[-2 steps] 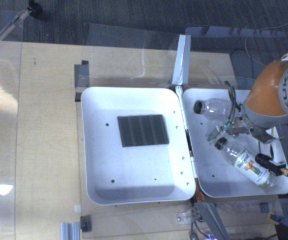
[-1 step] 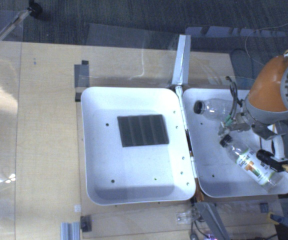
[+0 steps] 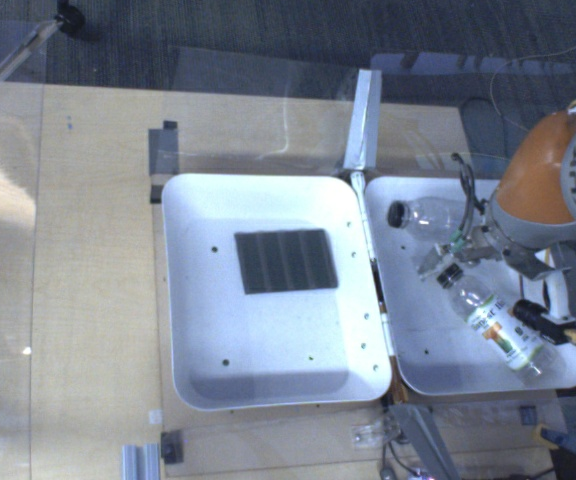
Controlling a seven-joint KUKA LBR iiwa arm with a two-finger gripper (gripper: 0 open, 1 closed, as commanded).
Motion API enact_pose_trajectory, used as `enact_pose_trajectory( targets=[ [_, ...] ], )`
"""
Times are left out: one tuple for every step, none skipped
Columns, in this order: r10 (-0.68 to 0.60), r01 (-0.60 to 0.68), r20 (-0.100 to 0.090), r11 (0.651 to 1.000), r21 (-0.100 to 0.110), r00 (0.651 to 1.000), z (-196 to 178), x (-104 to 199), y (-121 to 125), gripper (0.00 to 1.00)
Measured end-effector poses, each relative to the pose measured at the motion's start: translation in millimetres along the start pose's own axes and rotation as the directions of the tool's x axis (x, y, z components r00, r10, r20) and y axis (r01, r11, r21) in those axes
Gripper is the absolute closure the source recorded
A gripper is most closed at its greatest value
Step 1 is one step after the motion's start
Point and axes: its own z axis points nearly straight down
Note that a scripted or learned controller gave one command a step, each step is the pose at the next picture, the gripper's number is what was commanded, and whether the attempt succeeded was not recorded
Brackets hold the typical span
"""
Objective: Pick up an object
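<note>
A clear plastic bottle with a green and white label [image 3: 496,328] lies at a slant in the right bin [image 3: 418,348], its dark cap pointing up-left. A second clear bottle with a black cap [image 3: 423,214] lies near that bin's far left corner. My gripper [image 3: 444,264] hangs low over the right bin between the two bottles, just beside the labelled bottle's cap end. Nothing shows between its tips. The grey arm with its orange band [image 3: 538,173] comes in from the right.
A dark grey ribbed rectangular pad [image 3: 286,261] lies flat in the middle of the left bin [image 3: 198,368]. A raised divider [image 3: 376,278] separates the two bins. Bare wooden bench stretches to the left.
</note>
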Motion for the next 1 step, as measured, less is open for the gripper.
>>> enact_pose_trajectory(
  targets=[
    [-0.016, 0.016, -0.004, 1.000, 0.012, 1.000, 14.7, -12.3, 20.4, 0.00]
  ],
)
